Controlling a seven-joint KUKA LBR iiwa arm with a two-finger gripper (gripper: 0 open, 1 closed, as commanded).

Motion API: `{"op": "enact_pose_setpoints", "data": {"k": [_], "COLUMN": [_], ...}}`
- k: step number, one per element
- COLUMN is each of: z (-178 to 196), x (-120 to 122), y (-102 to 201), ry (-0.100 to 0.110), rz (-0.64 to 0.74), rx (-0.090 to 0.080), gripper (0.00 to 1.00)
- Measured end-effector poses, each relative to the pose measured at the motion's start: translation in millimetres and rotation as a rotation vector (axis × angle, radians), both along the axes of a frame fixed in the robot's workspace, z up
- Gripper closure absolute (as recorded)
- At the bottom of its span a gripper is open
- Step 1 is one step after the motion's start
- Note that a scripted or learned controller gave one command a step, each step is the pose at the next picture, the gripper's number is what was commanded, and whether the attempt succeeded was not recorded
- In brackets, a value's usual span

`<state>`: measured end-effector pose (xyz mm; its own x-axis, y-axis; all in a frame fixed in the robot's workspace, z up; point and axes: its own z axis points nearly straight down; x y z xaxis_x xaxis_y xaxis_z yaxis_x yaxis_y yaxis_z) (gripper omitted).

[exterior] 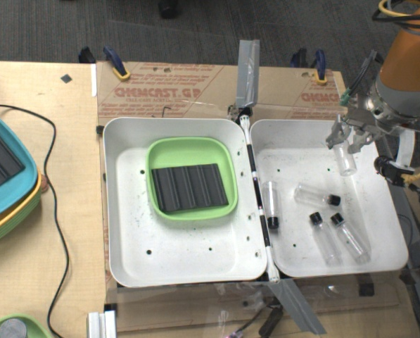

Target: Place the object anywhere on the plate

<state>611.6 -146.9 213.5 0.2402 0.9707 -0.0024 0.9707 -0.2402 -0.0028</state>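
Camera view, from above at a slant: wooden tabletop (41,259) carrying two white bins side by side. Left bin (125,252) holds a green plate (191,153) with a dark ribbed insert (189,187) lying on it. Right bin (378,252) holds several clear vials with black caps: one (271,203) along the left wall, others (315,196) (348,236) towards the near right, their clear bodies hard to separate from the white floor. Arm (405,55), cut off by the right edge, reaches over the far right of this bin. Hand (350,143) grips a clear vial (345,159) that hangs from its fingers above the bin floor, well apart from the plate.
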Motion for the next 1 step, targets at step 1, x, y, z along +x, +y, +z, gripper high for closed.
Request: {"op": "enact_pose_setpoints", "data": {"k": [1], "z": [0.1], "x": [0.1], "y": [0.0], "ry": [0.0], "rz": [0.0], "rx": [0.0], "gripper": [0.0]}}
